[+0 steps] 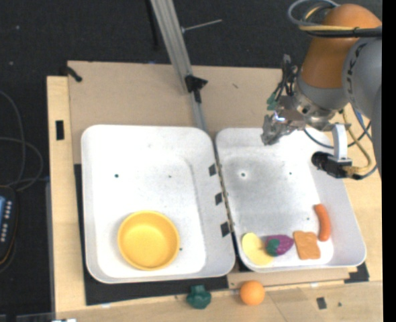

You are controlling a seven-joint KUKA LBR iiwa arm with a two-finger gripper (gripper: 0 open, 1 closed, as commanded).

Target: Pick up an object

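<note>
Two white bins: the left bin (pixel 97 146) carries one yellow bowl (pixel 148 239), the right bin (pixel 252 146) lines up four toys at its near edge, a yellow piece (pixel 252 247), purple-green piece (pixel 277 245), orange block (pixel 307 245) and sausage (pixel 323 221), while the gripper (pixel 273 131) hovers over the open far edge, jaws impossible to read, no writing legible.

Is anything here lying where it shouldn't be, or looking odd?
Yes, two things lie outside the bins: an orange ball and a small green object sit on the bench at its near edge, just below the right bin and left bin, while the other items rest inside the bins.
</note>
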